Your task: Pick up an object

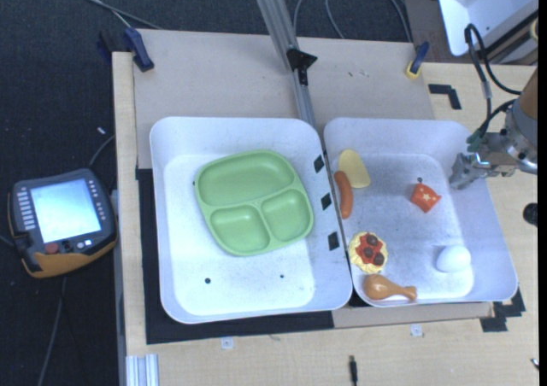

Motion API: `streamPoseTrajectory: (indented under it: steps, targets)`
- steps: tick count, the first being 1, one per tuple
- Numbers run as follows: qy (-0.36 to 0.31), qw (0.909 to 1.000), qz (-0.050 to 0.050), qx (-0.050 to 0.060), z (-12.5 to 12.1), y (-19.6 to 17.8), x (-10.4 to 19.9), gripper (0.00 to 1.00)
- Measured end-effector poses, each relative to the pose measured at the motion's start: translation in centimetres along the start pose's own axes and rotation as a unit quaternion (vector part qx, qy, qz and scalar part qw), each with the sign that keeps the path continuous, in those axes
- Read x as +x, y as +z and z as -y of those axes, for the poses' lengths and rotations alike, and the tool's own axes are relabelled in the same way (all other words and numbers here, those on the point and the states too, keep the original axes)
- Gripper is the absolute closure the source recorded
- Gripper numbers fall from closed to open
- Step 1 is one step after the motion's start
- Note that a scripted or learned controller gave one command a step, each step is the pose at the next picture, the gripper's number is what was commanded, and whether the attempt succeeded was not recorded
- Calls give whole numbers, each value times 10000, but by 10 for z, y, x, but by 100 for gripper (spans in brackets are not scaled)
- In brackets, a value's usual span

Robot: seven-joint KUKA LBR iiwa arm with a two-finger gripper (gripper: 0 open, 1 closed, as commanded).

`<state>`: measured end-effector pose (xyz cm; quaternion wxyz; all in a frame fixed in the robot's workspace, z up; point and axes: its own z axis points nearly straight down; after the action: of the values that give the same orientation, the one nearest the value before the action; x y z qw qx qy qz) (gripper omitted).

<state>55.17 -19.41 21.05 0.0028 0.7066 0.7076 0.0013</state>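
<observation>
Robotics lab: teach pendant (60, 220), clamped bench (214, 77), cables (342, 0).

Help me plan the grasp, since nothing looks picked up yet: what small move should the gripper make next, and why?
Probably a short move leftward and down toward the red object. The gripper sits at the right bin's right rim with nothing seen between its fingers, and that red piece lies nearest, apart from the other toys.

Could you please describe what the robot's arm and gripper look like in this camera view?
At the view's right edge, the arm shows a grey, rounded wrist section with a patch of orange above it. A black cable loops down alongside it. The gripper is a small, boxy, grey metal assembly with dull silver surfaces. No markings are legible.
</observation>
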Motion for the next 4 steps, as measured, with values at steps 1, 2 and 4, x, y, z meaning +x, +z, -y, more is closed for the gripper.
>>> streamPoseTrajectory:
  steps: [1, 2, 4]
  targets:
    - [-14, 10000, -11, 16, -20, -10, 43, 100]
    - [-25, 10000, -19, 21, -31, -12, 103, 100]
    - [-28, 10000, -21, 14, -68, -29, 204, 100]
